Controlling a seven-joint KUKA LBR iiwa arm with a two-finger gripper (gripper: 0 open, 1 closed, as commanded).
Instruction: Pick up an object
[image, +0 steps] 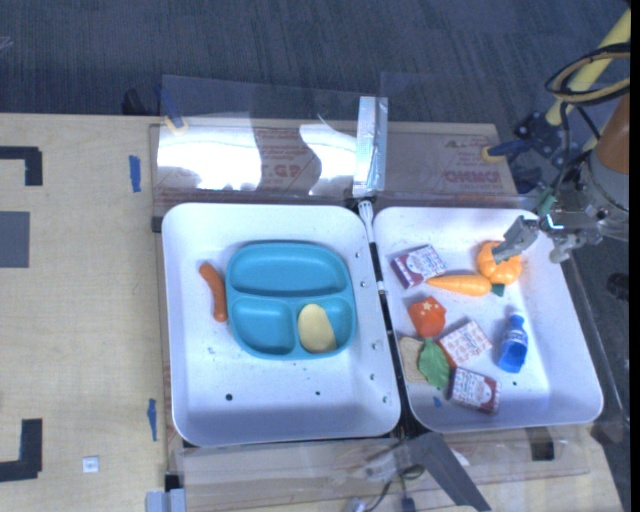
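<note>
white right bin (575, 330) holds a small orange pumpkin (497, 264) under fingers (518, 238).

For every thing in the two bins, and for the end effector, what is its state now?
End effector: over the right bin's far right corner, just above the small orange pumpkin.
Carrot: lying flat.
Blue bottle: lying on its side.
Red tomato: resting in the bin.
Three red packets: lying flat.
Blue tray: in the left bin, holding a yellow piece.
Sausage: beside the tray.

Bench (70, 330) (two white bins (190, 400) atop)
</note>
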